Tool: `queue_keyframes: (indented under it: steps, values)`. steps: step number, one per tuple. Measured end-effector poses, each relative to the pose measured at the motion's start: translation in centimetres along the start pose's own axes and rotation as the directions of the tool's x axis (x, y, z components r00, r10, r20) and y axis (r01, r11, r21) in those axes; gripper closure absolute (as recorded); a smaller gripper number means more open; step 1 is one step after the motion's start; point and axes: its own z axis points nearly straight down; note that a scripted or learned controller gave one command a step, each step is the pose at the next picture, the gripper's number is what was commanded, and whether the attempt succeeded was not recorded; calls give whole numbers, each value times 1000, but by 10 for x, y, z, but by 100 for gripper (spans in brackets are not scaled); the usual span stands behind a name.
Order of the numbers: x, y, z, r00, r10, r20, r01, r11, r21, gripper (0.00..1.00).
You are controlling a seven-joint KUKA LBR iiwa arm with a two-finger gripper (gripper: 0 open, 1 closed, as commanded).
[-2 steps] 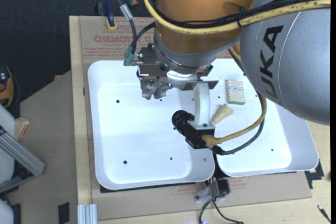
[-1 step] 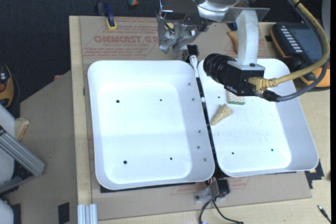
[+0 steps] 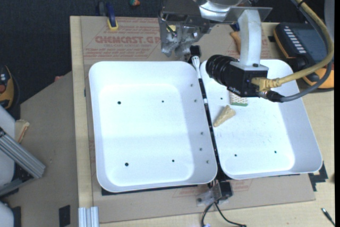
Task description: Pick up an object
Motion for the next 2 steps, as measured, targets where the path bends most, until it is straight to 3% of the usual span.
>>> queue_keyframes:
  steps: [2]
  values:
    - [2,0,-21,1000,-4,-2,4,1000,-5,100]
